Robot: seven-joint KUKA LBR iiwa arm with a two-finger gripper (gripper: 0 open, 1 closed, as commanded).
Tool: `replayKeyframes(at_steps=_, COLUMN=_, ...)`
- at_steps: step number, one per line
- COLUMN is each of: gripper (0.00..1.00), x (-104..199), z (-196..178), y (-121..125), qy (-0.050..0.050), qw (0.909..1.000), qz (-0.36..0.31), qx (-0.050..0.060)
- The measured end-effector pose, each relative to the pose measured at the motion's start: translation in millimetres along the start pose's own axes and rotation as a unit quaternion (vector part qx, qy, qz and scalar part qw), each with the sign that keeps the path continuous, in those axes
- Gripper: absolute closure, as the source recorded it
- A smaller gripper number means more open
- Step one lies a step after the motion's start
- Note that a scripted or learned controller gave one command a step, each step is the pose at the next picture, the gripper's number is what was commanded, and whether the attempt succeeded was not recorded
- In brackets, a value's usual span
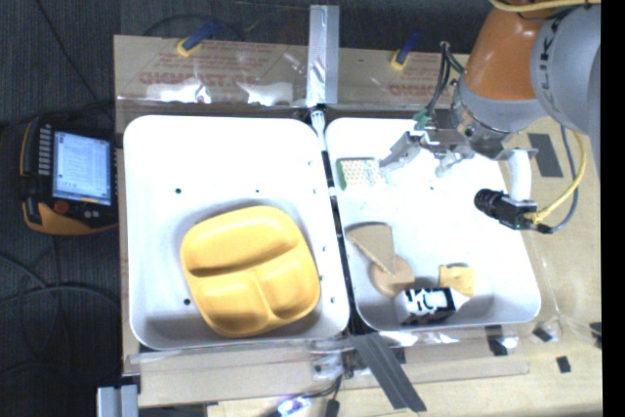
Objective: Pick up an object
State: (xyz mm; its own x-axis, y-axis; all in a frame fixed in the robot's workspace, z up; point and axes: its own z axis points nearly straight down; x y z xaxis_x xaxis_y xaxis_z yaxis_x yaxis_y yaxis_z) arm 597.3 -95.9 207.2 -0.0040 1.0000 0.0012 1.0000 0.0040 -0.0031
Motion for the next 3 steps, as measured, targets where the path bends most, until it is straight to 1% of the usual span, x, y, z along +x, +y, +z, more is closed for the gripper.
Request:
replayKeyframes(at_steps=1, gripper=0.0, x=-44, z=20, y=26, qy=-0.001, qw=0.9965, qz=0.083, qx=0.0)
replayKeyframes(at_steps=2, gripper=0.0, x=-98, z=9, y=36, qy=-0.001, qw=0.9959, qz=0.09, qx=-0.001)
replayKeyframes(at_steps=3, gripper=0.0, x=-82, z=53, y=71, qy=-0.002, qw=0.9942, qz=0.107, qx=0.0)
